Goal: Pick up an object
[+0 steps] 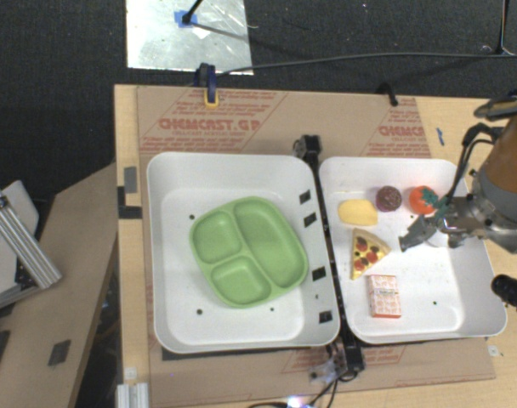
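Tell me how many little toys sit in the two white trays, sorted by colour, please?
Green: 1, the divided plate in the left bin
Yellow: 1, the lemon-like lump
Dark red: 1, the round ball
Orange-red: 1, the tomato
Yellow with red spots: 1, the pizza slice
Pink and white: 1, the small box
Total: 6, five of them in the right bin

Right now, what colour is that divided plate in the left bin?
Light green: the three-compartment plastic plate shows plainly in the overhead camera view.
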`<control>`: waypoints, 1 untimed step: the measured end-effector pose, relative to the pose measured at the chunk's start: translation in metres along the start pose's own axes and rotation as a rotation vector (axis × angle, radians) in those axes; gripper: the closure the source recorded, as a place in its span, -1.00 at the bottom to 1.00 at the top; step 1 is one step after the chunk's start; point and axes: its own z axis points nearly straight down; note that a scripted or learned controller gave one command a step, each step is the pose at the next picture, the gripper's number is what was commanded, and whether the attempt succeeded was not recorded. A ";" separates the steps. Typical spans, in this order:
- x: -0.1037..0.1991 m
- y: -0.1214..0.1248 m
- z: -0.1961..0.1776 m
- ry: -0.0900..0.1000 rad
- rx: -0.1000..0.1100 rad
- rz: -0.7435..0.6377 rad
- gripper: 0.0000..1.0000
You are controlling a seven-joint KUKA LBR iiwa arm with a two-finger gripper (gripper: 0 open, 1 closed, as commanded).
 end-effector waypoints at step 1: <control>0.000 0.002 -0.004 -0.001 -0.008 -0.002 -1.00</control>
